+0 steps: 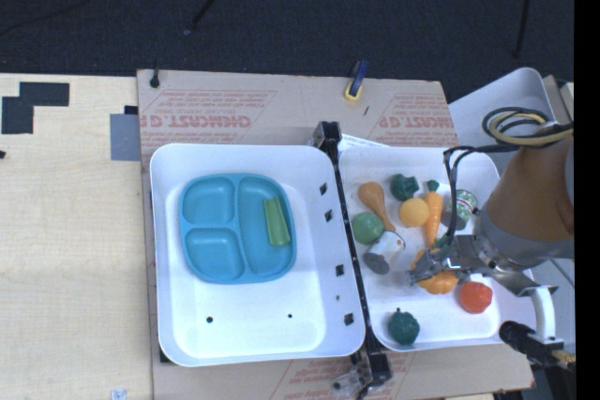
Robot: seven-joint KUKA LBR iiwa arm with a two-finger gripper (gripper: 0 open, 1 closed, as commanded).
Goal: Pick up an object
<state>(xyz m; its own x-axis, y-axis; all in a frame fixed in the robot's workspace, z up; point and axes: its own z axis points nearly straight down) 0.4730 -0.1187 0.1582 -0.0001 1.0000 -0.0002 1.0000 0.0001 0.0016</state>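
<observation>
Presently, two white bins are sitting side by side on the bench. Left bin [178, 314]: holding a blue sectioned tray [234, 229] with a green stick-shaped piece [276, 222] lying in its right compartment. Right bin [441, 333]: holding a scatter of toy foods, namely a tan pear-like piece [373, 197], a dark green lump [404, 186], a yellow round piece [413, 212], an orange carrot [432, 211], a light green round piece [367, 227], a grey-and-white cup-like item [383, 250] lying on its side, a red tomato [475, 296], and a dark green round piece [404, 327] near the front wall.

Arm [530, 192]: reaching in from the right, orange band showing above the wrist, bending down over the right bin. Gripper [431, 273]: hanging low just left of the tomato, over a small orange piece [441, 284]. Whether the gripper is apart or together cannot be told, and no grasp is showing.
</observation>
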